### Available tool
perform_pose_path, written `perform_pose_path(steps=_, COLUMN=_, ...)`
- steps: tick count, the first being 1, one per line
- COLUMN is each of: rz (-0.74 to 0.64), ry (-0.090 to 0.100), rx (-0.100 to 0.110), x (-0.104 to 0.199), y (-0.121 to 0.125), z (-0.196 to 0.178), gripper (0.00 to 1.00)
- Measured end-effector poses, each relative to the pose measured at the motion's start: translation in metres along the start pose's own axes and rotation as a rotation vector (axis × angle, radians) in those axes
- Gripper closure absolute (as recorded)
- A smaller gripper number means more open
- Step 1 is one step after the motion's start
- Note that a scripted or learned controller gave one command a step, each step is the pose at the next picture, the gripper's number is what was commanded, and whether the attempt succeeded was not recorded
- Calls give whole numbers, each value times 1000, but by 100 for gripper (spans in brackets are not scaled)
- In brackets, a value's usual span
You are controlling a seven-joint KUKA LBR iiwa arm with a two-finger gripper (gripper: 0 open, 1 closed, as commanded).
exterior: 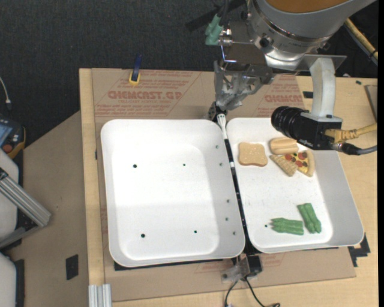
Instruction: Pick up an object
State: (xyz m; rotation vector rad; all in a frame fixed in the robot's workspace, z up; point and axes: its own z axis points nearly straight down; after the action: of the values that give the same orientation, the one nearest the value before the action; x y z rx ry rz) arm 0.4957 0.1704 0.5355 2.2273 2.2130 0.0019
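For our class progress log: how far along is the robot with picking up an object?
Done: nothing looks lifted yet. The toast slice, pizza slice and two green pieces lie in the right bin. In hand: the hand hovers at the bins' far edge. Left: descend on one item, grip, lift.

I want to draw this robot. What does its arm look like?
The arm is fat, round and shiny grey, with an orange band at the top. Its gripper is thin silvery metal that narrows toward the tip, with a small teal-green piece up beside it.
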Motion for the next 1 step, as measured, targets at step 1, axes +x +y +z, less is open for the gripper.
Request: perform_pose_path(steps=1, rz=-13, ry=2, rx=1, x=57, y=-18, z=1, gripper=100)
